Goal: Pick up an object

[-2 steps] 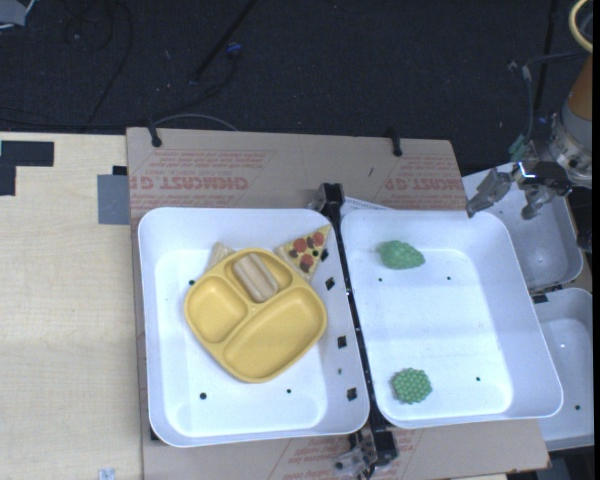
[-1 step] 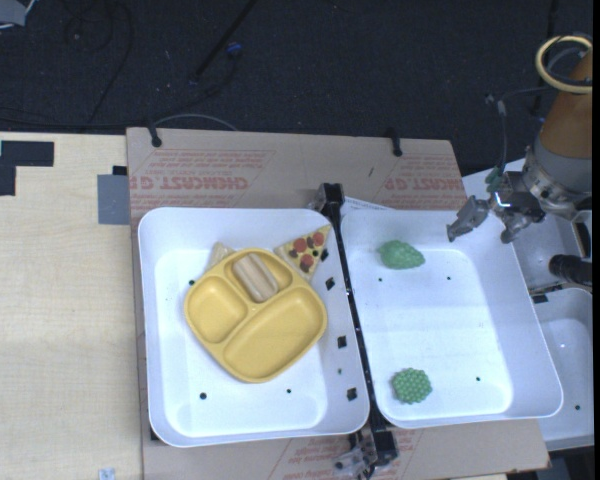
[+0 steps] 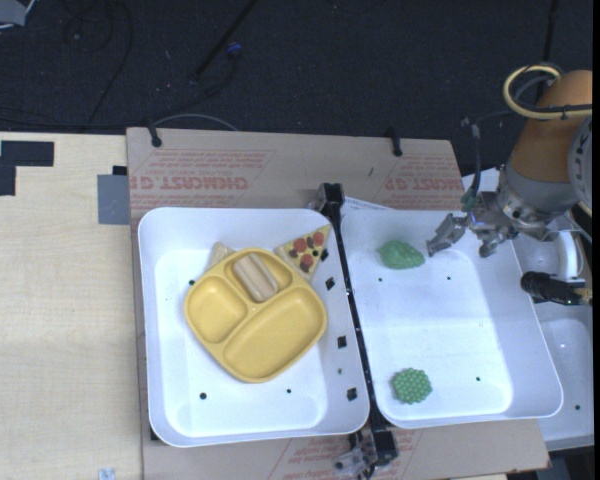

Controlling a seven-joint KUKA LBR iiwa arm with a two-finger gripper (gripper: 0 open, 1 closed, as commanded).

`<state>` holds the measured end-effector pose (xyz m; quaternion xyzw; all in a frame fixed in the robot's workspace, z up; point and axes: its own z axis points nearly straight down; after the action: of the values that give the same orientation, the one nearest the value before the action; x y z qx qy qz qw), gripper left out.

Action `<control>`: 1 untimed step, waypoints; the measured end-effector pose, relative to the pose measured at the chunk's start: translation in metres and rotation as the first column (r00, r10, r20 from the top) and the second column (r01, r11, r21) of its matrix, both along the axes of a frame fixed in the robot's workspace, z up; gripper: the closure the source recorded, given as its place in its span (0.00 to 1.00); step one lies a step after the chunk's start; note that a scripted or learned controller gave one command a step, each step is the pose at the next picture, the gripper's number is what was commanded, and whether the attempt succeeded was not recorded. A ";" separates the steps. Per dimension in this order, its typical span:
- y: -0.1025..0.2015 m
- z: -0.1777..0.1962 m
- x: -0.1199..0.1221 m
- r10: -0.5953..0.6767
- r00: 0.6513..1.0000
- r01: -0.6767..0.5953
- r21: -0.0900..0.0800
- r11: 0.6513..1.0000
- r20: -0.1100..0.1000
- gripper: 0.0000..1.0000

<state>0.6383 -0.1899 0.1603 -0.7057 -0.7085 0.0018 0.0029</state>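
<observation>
The right bin [image 3: 480,338] holds two green items: a leafy green piece [image 3: 400,256] near its far left corner and a round bumpy green piece [image 3: 412,385] near its front edge. My gripper [image 3: 466,243] hangs over the bin's far right part, just right of the leafy piece. Its fingers [image 3: 444,238] are spread open with nothing between them. The left bin [image 3: 170,368] carries a yellow divided plate [image 3: 265,333] with a tan bread-like item [image 3: 254,275] in one compartment. A pizza slice [image 3: 308,249] lies beside the plate's far right edge.
A black divider [image 3: 346,308] runs between the two bins. The grey arm with its orange band [image 3: 555,118] comes in from the upper right. Brown cardboard [image 3: 280,173] lies under the bins, and a wooden bench top [image 3: 50,328] spreads to the left.
</observation>
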 end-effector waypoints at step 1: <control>-0.001 -0.063 -0.006 -0.004 1.000 0.004 0.000 1.000 -0.001 0.00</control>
<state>0.6323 -0.1911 0.0977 -0.7071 -0.7071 0.0020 0.0031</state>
